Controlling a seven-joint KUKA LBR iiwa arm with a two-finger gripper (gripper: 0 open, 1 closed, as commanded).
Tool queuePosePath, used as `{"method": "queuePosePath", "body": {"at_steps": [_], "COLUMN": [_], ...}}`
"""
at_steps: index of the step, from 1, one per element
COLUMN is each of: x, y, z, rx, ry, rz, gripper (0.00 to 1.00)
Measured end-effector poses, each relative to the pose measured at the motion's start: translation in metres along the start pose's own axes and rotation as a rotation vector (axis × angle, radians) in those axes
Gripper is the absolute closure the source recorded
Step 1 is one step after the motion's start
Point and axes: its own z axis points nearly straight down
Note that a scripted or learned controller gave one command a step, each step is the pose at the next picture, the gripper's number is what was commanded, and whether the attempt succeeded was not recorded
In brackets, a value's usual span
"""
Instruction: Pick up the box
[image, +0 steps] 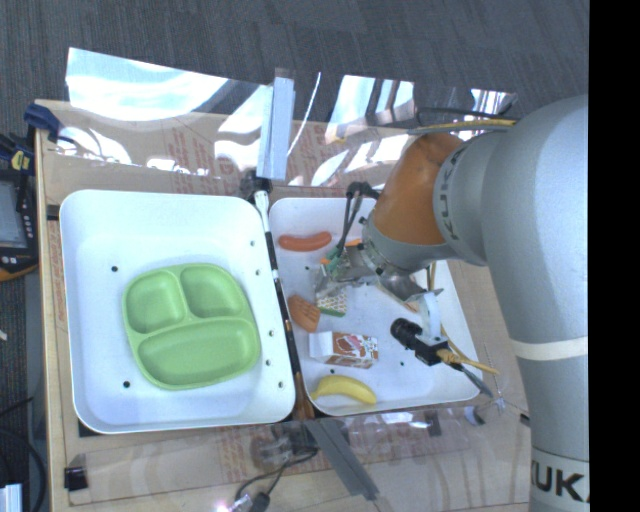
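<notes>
Camera view puts my gripper (335, 285) low in the right bin (455, 300); I cannot tell how its claw is set. Just below it lies the box (345, 347), flat, with a banana (345, 390) farther below.

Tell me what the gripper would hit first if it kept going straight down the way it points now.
Probably the box. The gripper hangs over the right bin, pointing down and toward the near side, where the box lies. A patterned item sits just beneath it, so that may come first; depth is unclear.
</notes>
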Motion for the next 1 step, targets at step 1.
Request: {"method": "queuePosePath", "body": {"at_steps": [1], "x": [0.0647], "y": [-0.0007], "z": [-0.1604], "rx": [0.007], "ry": [0.004], "rz": [-0.347], "gripper": [1.0]}}
